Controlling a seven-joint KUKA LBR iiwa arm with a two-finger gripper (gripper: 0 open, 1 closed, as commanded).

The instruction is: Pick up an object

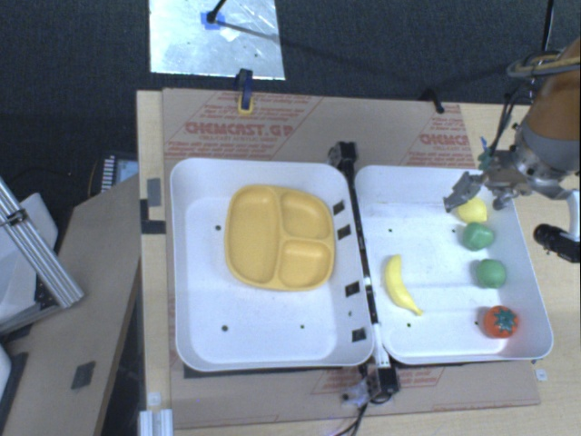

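Observation:
In the right bin [427, 348] lie a yellow banana [400, 285], a yellow lemon-like fruit [473, 212], two green round fruits [477, 236] [490, 272] and a red-orange fruit [498, 322]. My gripper [479, 195] hangs at the bin's far right, just behind and above the yellow fruit. Its two grey fingers are spread apart, one [457, 195] to the left and one to the right. It is open, and nothing sits between the fingers. The yellow fruit rests on the bin floor, touching the upper green fruit.
The left bin [195, 334] holds a yellow divided plate [277, 237]. A black hinge strip [356, 243] runs between the bins. The arm's body [554, 125] fills the upper right. A black fitting [556, 239] sticks in beyond the right bin's edge.

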